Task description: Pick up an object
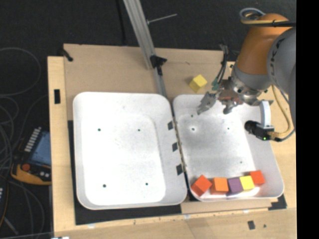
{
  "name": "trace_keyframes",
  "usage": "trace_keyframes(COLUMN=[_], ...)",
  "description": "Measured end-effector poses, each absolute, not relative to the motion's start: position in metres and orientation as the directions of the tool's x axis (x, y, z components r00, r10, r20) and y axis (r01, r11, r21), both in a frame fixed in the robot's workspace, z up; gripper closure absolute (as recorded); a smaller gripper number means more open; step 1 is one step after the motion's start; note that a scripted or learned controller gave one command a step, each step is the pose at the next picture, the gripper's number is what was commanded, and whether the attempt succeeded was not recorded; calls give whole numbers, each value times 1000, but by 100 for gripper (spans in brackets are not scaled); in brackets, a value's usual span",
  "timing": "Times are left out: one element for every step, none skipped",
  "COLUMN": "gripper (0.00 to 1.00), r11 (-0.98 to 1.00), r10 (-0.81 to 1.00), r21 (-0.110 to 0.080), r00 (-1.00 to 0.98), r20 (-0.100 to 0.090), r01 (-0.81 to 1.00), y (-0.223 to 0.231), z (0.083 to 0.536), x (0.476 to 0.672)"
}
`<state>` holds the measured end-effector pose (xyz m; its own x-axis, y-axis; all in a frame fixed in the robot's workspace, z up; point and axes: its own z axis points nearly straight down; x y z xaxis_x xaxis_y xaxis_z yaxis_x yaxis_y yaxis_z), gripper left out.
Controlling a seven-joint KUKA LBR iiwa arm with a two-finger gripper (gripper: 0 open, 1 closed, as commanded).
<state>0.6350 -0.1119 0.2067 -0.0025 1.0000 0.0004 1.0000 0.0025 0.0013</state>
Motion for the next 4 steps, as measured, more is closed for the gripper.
trace_keyframes(gripper=[0, 0, 0, 0], r11=[2, 1, -2, 7], r10=[1000, 1000, 1000, 1000], r21=[1, 3, 1, 10], r00=[-2, -1, 2, -7], r20=[1, -1, -1, 0], r01=[1000, 1000, 1000, 1000], y=[-112, -120, -115, -57], z=[207, 211, 96, 202], x=[635, 641, 585, 582])
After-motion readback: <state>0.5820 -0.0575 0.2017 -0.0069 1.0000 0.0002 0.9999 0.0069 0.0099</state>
